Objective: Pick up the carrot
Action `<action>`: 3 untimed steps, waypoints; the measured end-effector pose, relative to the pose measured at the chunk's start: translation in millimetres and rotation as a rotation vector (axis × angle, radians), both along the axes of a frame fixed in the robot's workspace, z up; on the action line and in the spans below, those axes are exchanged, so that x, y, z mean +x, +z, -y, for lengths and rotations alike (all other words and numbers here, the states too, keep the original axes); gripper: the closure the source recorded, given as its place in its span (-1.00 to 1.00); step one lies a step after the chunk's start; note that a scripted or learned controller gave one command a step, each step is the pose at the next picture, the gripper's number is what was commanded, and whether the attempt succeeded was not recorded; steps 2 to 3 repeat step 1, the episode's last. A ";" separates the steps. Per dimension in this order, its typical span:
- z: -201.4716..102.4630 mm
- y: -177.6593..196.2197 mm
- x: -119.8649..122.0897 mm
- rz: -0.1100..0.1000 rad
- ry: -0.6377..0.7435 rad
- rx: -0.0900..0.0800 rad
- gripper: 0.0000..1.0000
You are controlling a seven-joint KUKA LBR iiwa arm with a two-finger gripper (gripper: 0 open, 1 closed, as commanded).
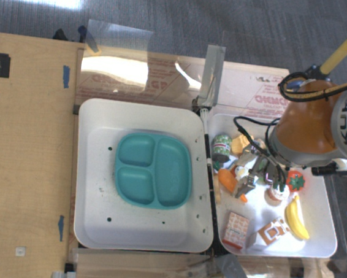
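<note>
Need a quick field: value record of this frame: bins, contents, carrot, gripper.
left bin: holds a teal divided plate
right bin: holds toy food items
carrot: orange, near the right bin's left wall
can: green label, just behind the carrot
banana: toward the right side of the bin
tomato: red, behind the banana
boxes: red-and-white one, orange one, both at the front
gripper: low over the right bin, just right of the carrot
carrot held: not visibly

Gripper (247,185) just beside carrot (227,180)
</note>
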State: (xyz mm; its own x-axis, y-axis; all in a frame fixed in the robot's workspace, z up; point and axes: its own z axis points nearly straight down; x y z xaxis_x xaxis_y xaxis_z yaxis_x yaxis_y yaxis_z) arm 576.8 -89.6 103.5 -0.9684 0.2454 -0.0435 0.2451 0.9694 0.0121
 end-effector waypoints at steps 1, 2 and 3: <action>1.1 13.5 3.4 0.012 -0.001 -0.003 1.00; 1.1 13.5 3.4 0.012 -0.001 -0.003 1.00; 1.1 13.5 3.4 0.012 -0.001 -0.003 1.00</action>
